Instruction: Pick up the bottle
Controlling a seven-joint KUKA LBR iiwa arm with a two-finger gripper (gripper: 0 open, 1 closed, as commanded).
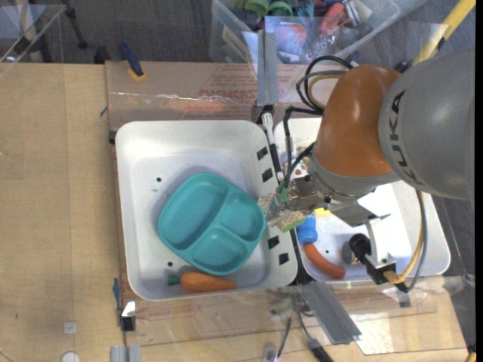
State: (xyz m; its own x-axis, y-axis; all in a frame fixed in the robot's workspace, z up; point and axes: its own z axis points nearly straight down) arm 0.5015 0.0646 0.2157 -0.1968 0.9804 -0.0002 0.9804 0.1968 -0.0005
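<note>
— Where is the hand [290,204]?

— Low over the wall that the two white bins share, near its front half. The grey and orange arm [362,127] covers most of the right bin [436,256] above it.

— Apart, or closed on something?

— I cannot tell; the wrist and a clutter of small parts hide that.

— And the bottle [307,231]?

— The one thing I can take for it is a blue piece in the right bin, just beside the hand, on its front right, close to the shared wall. Most of it sits under the wrist, so its shape is unclear. I cannot tell whether it touches the hand.

— What else lies there?

— A red-orange sausage [324,263] in front of the blue piece, lying at a slant. In the left bin [151,138], a teal divided plate [211,221] fills the middle, tilted, and an orange carrot [205,281] lies along the front wall just below it. A clear tub [226,21] of coloured toys stands behind the bins, past the pale wooden bench [53,202].
</note>
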